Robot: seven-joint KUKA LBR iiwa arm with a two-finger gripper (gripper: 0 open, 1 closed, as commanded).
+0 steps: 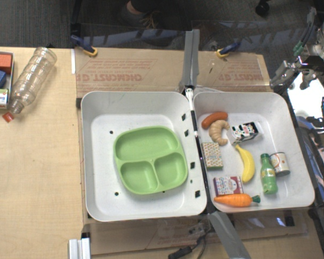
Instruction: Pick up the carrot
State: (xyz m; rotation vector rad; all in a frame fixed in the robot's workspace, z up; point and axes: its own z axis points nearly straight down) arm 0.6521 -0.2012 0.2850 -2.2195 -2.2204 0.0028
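The carrot (235,200) is orange with a green stub at its right end. It lies flat along the front edge of the right bin (291,117), just below a small pink box (228,185). My gripper (292,72) hovers outside the bin's far right corner, far from the carrot, and partly cut off by the frame edge.
The right bin also holds a sausage (214,118), croissant (220,132), small carton (244,132), banana (247,163), green bottle (268,173), can (281,163) and speckled block (211,155). A green divided plate (149,159) sits in the left bin (97,144). A plastic bottle (29,80) lies at far left.
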